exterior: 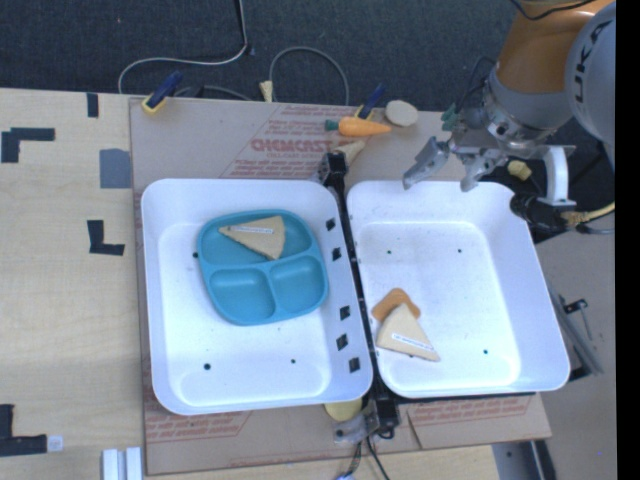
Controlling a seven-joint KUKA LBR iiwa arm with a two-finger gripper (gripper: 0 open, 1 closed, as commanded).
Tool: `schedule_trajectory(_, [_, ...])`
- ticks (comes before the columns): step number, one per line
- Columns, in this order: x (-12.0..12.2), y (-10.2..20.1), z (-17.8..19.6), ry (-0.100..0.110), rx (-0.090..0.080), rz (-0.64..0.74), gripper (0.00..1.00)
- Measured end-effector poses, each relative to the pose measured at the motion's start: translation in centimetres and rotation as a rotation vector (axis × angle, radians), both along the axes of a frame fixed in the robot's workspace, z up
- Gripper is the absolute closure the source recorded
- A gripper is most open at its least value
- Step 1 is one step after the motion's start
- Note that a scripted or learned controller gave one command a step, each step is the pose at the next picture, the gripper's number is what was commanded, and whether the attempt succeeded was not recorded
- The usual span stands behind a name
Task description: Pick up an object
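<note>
My gripper (447, 171) hangs above the far rim of the right bin (520, 268), its two fingers spread apart with nothing between them. In that bin's near left corner lies a tan wedge-shaped piece (406, 335) with a small orange piece (392, 303) touching its upper side. The left bin (170, 298) holds a blue divided plate (265, 278), and a second tan wedge (257, 236) rests in the plate's far compartment. The gripper is well away from all of these, toward the back of the bench.
Beyond the bins, on the cardboard sheet, lie an orange carrot-like toy (362, 126) and a pale round object (401, 113). Cables (240, 38) loop along the back. Black clips (340, 258) run down the seam between the bins.
</note>
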State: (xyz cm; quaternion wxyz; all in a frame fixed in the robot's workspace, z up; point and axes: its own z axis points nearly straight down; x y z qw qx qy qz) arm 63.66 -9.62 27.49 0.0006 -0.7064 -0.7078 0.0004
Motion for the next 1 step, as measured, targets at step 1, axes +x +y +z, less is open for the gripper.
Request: schedule_trajectory(1, [-4.84, -0.82, -12.14, 0.014, 0.001, -0.003, 0.00])
